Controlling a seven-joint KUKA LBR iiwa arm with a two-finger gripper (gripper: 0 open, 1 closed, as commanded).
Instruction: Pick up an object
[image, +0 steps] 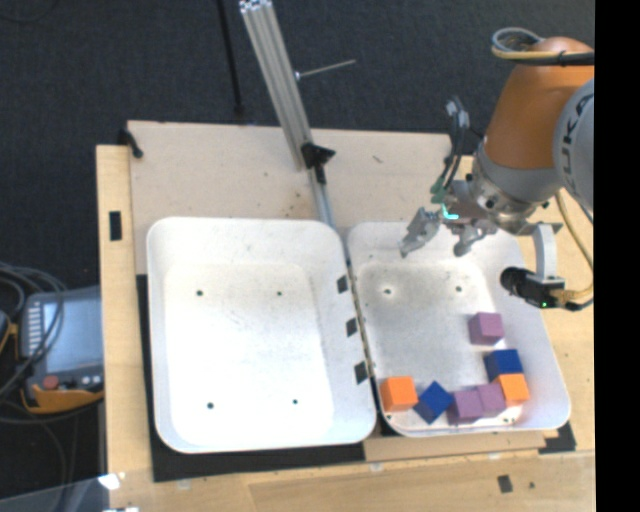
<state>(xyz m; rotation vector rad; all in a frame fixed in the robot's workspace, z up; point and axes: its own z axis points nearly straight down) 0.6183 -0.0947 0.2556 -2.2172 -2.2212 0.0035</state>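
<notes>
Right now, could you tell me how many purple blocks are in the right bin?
3. One purple block sits alone near the right wall; two more touch side by side along the front wall, between blue and orange blocks. None seems hidden.

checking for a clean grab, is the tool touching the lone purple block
Apart. The camera view shows the tool open at the right bin's far end, with bare bin floor between it and the lone purple block.
</notes>
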